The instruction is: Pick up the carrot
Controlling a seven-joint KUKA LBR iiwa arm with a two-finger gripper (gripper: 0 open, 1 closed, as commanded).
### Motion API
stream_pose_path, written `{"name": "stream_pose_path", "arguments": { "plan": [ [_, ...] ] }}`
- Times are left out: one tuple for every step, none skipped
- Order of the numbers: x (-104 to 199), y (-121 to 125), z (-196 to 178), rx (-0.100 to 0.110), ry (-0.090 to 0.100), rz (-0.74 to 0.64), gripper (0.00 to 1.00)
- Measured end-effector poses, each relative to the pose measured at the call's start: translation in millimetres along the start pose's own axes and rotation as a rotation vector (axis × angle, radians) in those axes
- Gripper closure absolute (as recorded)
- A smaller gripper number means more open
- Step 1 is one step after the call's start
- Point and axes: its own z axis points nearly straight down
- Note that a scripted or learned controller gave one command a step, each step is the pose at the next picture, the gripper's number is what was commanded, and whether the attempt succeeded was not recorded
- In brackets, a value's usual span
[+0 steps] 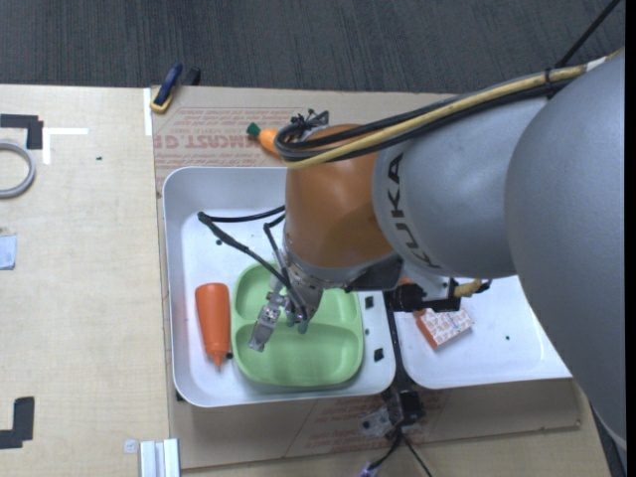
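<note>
Far left of frame: bare wooden bench (79, 296) with black tape marks and part of a grey ring (14, 170) at the left edge. A blue-and-yellow marker (166, 86) lies near the top, at the bench's upper edge.

Left bin (189, 192), centre-left of frame, sits on printed cardboard (209, 132). Contents:
- Carrot (212, 321): orange, lying lengthwise along the bin's left wall, blunt end toward the top of the frame, tip toward the bottom. It rests on the bin floor, just beside the tray's left edge. Nothing grips it.
- Tray (318, 356): green, divided, occupying the lower centre of the bin. Upper part hidden under the arm.
- Black cable (234, 238): loops across the bin floor above the tray.

Gripper (276, 324): over the tray's middle, right of the carrot and apart from it. The metal fingers (261, 331) point down-left; whether they are spread or pressed together cannot be told from this angle. No object visible between them.

Arm (447, 197): orange band and grey body cover the upper right of the left bin and most of the right half of the frame. A small orange-and-green object (263, 136) pokes out at the cardboard above the bin, beside the arm.

Right bin (477, 366), lower right: holds a small red-and-white packet (442, 327) near its left wall, partly under the arm.
</note>
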Motion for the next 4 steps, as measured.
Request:
{"name": "stream_pose_path", "arguments": {
  "plan": [
    [-107,6,9,-0.002,-0.004,-0.241,0.0],
    [-22,55,8,-0.002,-0.002,-0.233,0.0],
    [4,43,-49,-0.003,-0.003,0.159,0.0],
    [-48,66,-65,-0.003,-0.004,-0.028,0.0]
  ]
}}
